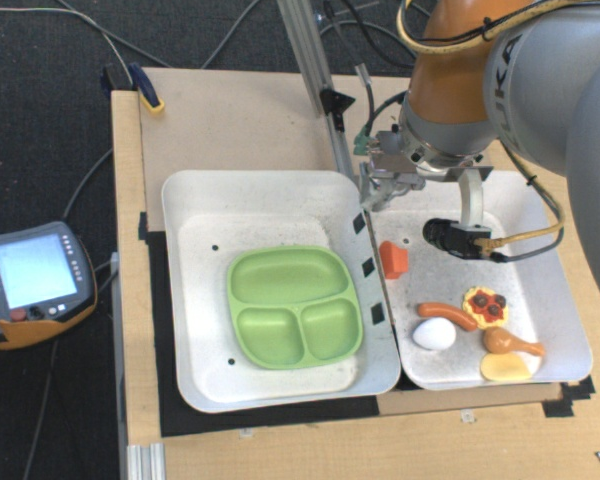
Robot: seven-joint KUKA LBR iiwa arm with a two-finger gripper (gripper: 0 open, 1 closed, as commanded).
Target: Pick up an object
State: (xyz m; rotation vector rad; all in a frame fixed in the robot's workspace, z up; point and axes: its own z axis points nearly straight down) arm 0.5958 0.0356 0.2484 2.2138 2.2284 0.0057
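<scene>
Camera view showed the end effector [385, 183] poised over the right bin's [555, 298] far left corner; whether it was clenched could not be told. An orange block [394, 259] lay just below it, beside the bins' shared edge. Open floor stretched rightward.

Right bin [570, 340]: food bunched at near end, egg [434, 335], sausage [446, 314], pizza [485, 306], drumstick [511, 344], tight gaps between. Orange block [393, 259] hard against divider wall. Open floor mid-bin, around block's right. Arm [500, 58] overhangs far end. Left bin [195, 268]: green tray [294, 304] fills centre, bare margins round it.
</scene>
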